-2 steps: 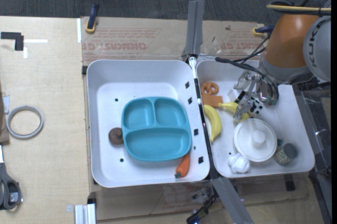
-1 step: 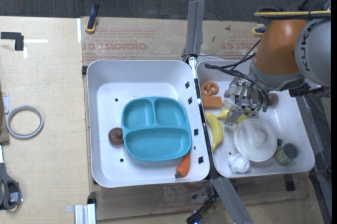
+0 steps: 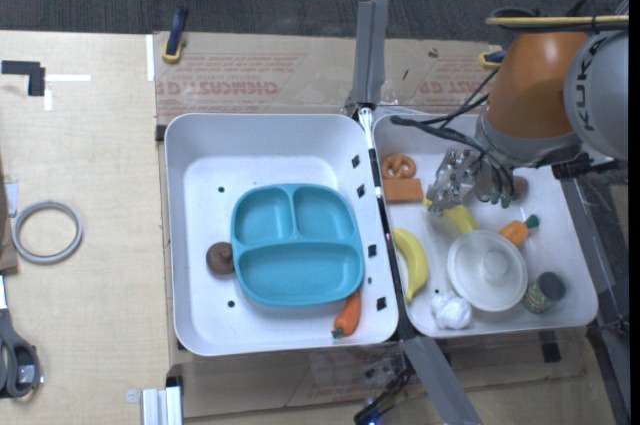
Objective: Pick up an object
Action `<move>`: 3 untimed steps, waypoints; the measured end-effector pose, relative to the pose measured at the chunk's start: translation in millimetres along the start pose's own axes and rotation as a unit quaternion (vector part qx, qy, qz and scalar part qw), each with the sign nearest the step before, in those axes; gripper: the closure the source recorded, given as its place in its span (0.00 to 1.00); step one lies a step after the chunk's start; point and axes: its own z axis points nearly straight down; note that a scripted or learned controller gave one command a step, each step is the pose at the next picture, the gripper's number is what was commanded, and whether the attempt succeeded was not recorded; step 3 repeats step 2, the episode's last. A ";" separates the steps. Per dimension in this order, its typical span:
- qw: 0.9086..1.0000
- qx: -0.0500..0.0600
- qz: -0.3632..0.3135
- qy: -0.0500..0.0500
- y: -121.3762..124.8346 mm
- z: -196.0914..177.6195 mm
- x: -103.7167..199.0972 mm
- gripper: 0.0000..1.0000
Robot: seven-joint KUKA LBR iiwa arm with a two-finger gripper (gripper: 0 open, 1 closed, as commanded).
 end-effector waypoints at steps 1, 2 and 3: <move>0.999 -0.001 -0.036 0.002 93.1 -89.2 19.6 1.00; 1.000 0.000 0.021 0.002 51.0 -174.2 -17.3 1.00; 1.000 0.000 0.021 0.002 51.0 -174.2 -17.3 1.00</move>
